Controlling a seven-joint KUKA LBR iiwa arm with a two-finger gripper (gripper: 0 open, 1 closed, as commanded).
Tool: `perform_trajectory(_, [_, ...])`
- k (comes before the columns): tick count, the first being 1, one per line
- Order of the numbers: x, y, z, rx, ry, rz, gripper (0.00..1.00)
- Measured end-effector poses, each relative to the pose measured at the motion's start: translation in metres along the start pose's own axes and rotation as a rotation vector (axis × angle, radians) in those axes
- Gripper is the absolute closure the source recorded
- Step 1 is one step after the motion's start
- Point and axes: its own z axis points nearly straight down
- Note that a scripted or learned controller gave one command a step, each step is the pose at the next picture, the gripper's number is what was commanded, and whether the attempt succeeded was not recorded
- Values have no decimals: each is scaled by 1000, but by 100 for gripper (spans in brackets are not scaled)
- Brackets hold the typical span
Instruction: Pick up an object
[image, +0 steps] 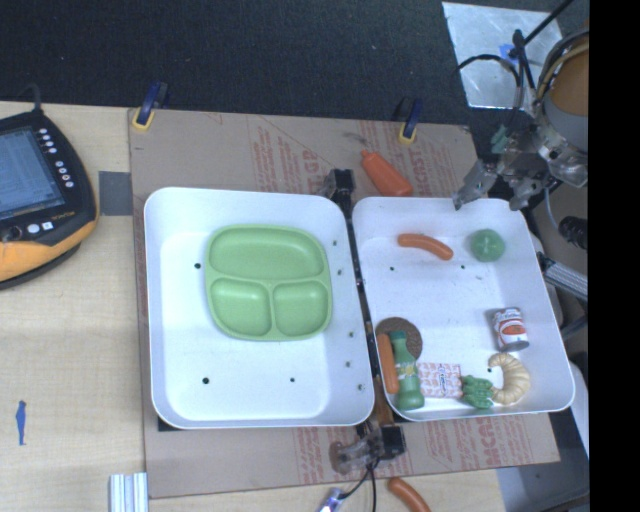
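While jaws (492, 190) hang apart, empty | cardboard-covered bench (80, 340) | black floor (250, 45) behind

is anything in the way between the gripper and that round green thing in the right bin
Nothing visible. The gripper hovers over the right bin's far edge, and bare bin floor separates it from the round green thing.

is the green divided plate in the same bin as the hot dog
No, the green divided plate lies in the left bin, while the hot dog lies in the right bin.
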Motion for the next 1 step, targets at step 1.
perform_trajectory(1, [25,13,171,2,-1,-1,0])
